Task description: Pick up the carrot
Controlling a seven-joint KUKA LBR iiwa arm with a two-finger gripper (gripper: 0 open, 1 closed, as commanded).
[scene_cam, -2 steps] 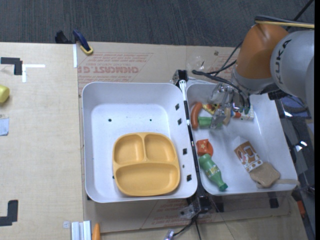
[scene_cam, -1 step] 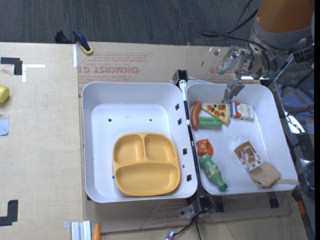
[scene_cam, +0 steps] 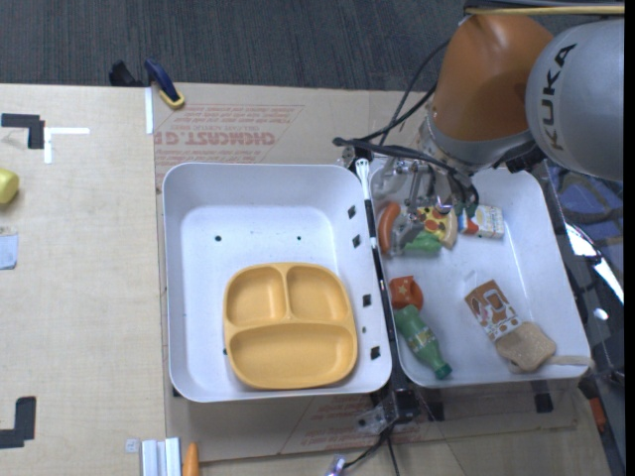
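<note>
The robot's hand point(scene_cam: 422, 198) hangs low over the top left corner of the right bin point(scene_cam: 541, 276). I cannot tell how the hand is set. The carrot point(scene_cam: 388, 225) lies just under it, by the bin's left wall, touching a small heap of toy food point(scene_cam: 434, 228). Below the carrot sit a red tomato point(scene_cam: 405, 292) and a green bottle point(scene_cam: 422, 340). A slice of bread point(scene_cam: 525, 346) lies near the bin's bottom right. The left bin point(scene_cam: 189, 266) holds a yellow plate point(scene_cam: 291, 323). Both bins rest on the worktop point(scene_cam: 79, 305)

The grey arm with its orange band reaches in from the right, its tool point(scene_cam: 425, 204) pointing down
</note>
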